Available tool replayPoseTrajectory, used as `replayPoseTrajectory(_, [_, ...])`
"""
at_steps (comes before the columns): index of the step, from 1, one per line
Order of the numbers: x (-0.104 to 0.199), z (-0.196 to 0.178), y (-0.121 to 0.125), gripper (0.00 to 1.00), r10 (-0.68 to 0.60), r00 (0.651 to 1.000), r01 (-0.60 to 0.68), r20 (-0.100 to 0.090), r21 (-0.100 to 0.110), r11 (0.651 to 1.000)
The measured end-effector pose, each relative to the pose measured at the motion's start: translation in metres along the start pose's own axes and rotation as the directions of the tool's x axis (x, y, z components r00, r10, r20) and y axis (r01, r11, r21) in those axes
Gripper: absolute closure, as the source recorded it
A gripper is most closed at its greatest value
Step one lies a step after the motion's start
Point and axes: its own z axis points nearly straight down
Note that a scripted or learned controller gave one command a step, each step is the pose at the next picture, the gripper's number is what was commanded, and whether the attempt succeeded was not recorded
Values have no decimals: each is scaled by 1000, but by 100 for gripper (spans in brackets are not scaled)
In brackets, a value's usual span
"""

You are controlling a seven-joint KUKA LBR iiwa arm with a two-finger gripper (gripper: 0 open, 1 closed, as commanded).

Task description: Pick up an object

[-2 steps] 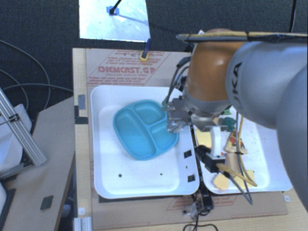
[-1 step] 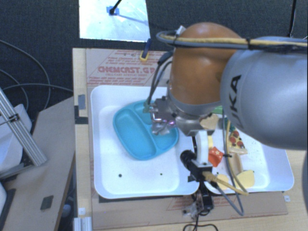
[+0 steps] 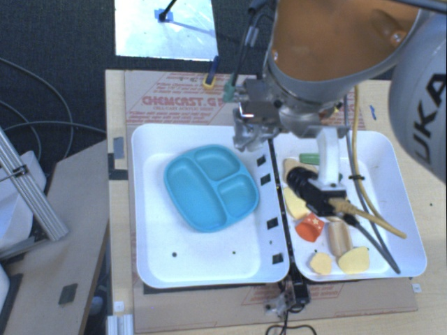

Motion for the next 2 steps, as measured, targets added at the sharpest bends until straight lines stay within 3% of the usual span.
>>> replayPoseTrajectory(1, [42, 120, 11, 100, -1, 1000, 1, 11, 26, 1000])
replayPoseTrajectory(2, [18, 186, 75, 100, 10, 1000, -10, 11, 19, 1000])
